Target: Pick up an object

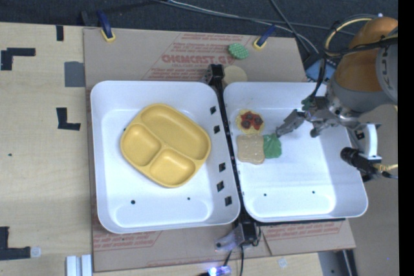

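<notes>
While the hand [285,125] hovers, the green piece [273,147] lies just below.

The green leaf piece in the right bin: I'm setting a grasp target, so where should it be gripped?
Probably the green leaf piece's right edge, from above; its left edge touches the flat beige slice, while the bin floor lies bare to its right.

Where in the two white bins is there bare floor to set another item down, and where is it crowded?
Left bin: a bare strip along the near wall, below the yellow divided plate that covers its middle. Right bin: the near half is bare, below the tan slice and green piece. Crowded: the right bin's far left, where these, the red-topped piece and the gripper cluster.
</notes>
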Motion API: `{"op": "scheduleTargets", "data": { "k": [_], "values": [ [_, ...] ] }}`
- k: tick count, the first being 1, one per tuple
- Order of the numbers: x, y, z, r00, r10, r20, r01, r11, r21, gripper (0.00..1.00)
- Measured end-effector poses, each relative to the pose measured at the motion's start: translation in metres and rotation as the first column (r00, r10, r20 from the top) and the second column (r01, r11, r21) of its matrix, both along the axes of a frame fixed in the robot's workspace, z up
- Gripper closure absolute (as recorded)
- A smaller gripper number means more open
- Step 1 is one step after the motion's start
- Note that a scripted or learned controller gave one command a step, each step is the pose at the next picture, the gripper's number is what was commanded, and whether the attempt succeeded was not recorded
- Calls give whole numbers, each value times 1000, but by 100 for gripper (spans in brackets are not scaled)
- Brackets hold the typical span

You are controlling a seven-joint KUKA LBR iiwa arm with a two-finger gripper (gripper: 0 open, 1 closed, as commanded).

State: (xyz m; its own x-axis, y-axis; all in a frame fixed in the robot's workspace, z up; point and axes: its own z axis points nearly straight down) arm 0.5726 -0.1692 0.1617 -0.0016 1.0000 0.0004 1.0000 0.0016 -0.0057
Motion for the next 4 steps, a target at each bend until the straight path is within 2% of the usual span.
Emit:
{"op": "scheduleTargets", "data": {
  "k": [1,2,4],
  "values": [
    [5,6,-47,1000,0,0,0,1000,0,0],
    [6,6,-34,1000,1,3,-1,1000,0,100],
    [17,12,60,1000,0,9,0,1000,-2,100]
  ]
}}
